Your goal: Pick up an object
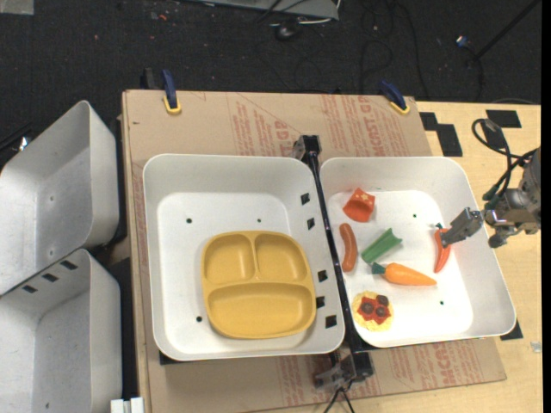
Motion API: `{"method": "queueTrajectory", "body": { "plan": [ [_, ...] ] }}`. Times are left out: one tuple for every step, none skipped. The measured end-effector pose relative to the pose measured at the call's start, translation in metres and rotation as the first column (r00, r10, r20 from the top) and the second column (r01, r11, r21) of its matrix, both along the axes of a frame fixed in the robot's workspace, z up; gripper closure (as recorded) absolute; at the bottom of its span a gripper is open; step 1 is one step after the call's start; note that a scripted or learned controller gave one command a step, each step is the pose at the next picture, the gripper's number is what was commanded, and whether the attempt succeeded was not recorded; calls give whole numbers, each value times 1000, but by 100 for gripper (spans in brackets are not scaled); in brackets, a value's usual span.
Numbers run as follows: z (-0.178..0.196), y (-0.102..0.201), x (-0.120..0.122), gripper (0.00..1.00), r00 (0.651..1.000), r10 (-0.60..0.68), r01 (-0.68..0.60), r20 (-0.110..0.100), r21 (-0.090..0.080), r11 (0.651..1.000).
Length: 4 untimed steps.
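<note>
Hand [469, 224] at right edge of frame, over right bin [482, 317], above red chili [442, 249]; cannot tell if released or clenched (too small); nothing seen lifted; carrot [409, 274], sausage [349, 246] lie in bin centre; pick not yet done.

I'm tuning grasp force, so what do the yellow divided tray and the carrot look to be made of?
The yellow divided tray looks like moulded hard plastic: one even colour, rounded compartment ridges, dull sheen. The carrot seems to be toy plastic too, smooth and uniformly orange, though soft rubber cannot be ruled out.
</note>
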State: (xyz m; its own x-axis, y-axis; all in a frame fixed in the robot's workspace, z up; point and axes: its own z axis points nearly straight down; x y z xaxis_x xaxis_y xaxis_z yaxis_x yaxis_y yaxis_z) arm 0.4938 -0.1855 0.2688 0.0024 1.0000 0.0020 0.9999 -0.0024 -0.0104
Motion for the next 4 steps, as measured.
{"method": "queueTrajectory", "body": {
  "plan": [
    [5,0,2,0,1000,3,-3,10,-3,1000],
    [-52,10,-1,0,1000,2,-2,5,0,1000],
    [-101,1,-3,0,1000,0,0,5,-1,1000],
    [-158,0,-14,0,1000,0,0,4,0,1000]
  ]
}}
